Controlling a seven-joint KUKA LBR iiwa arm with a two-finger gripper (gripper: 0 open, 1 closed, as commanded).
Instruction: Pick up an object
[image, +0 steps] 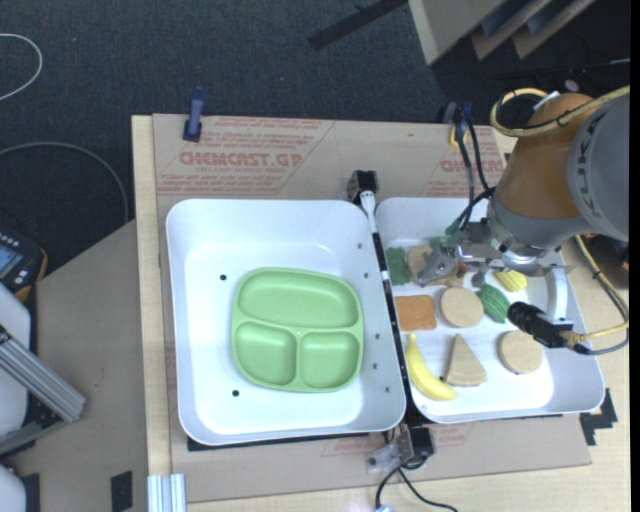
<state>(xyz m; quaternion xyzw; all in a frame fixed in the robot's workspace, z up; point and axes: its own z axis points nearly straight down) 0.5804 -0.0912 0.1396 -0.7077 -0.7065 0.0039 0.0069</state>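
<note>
Low in the right white bin (590, 375) among toy food, metal two-finger gripper (437, 262), grip state impossible to tell, near a flat orange-brown square cracker (416, 312): probably light, stiff, slick, best pinched across opposite edges.

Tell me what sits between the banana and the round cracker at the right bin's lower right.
In the camera view, a tan wedge-shaped piece lies between the banana and the round cracker, on the right bin floor.
</note>
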